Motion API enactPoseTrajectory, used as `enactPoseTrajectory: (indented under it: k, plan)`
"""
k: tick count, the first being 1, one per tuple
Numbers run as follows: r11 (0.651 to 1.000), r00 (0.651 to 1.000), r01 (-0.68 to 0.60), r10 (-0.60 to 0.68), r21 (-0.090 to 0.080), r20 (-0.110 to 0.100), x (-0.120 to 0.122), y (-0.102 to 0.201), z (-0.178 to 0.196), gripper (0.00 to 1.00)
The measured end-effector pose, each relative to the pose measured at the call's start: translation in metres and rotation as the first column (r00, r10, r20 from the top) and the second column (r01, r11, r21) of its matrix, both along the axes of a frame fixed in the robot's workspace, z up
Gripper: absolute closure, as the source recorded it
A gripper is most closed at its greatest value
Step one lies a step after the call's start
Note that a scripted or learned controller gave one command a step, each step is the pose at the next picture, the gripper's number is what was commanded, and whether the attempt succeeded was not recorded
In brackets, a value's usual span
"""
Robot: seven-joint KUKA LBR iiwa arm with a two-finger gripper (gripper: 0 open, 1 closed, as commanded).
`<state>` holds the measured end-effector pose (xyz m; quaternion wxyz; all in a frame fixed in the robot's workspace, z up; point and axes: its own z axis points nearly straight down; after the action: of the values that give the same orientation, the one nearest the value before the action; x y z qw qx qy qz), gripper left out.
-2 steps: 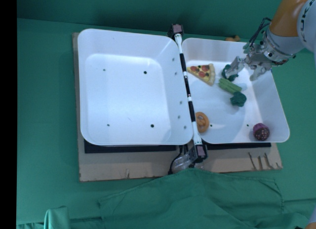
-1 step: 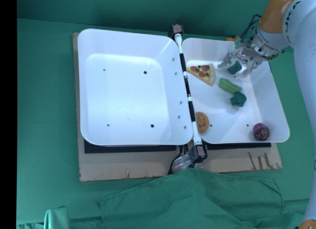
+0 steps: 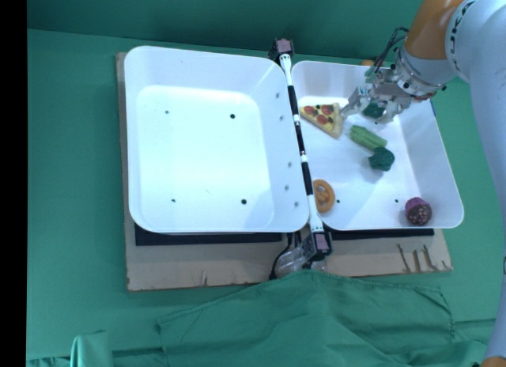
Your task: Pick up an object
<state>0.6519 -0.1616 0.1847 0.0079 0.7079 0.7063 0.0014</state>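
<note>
In the camera view, the gripper point(image 3: 378, 106) hangs low in the back of the right bin point(image 3: 443, 183), and a small dark green piece point(image 3: 373, 110) sits right at its tips; whether the fingers actually close on it or merely stand around it I cannot tell, since the wrist hardware crowds that spot. The arm point(image 3: 466, 17) comes in from the right and bends down steeply, presumably so the tool meets the bin floor from above. Nearby candidates lie loose on the white floor: a pizza slice point(image 3: 322, 115) just left of the gripper, a green pickle-like piece point(image 3: 367, 137) just below it, a dark green lump point(image 3: 382, 159), an orange pretzel point(image 3: 323, 194) near the divider, and a maroon item point(image 3: 417, 211) in the front corner. The left bin point(image 3: 142, 73) holds none of them. The green piece's shape is too small to name
</note>
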Motion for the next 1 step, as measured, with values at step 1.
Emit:
enactPoseTrajectory:
  k: [1]
  plan:
    - [1.000, 1.000, 0.003, -0.003, -0.002, 0.008, 0.0023, -0.0023, 0.0128, 1.00]
